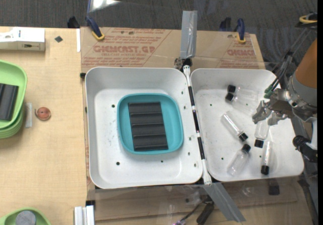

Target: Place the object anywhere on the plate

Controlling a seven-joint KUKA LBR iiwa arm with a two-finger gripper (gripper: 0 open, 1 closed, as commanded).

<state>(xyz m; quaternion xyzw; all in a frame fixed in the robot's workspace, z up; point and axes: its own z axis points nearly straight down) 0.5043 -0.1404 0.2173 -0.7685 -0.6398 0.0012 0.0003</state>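
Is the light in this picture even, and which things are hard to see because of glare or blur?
In the camera view the light is soft and even, with faint shadows inside the two shallow white bins. The clear plastic vials with black caps nearly vanish against the white right bin floor. The metal pincer looks slightly blurred. The teal square plate with dark ribs is sharp.

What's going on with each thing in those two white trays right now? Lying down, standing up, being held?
Teal plate: flat in the left bin, dark ribbed insert on it, no vial on it.
Vials: several, clear with black caps, lying on their sides, scattered in the right bin.
Gripper: over the right bin's right side, above the vials; grip unclear.
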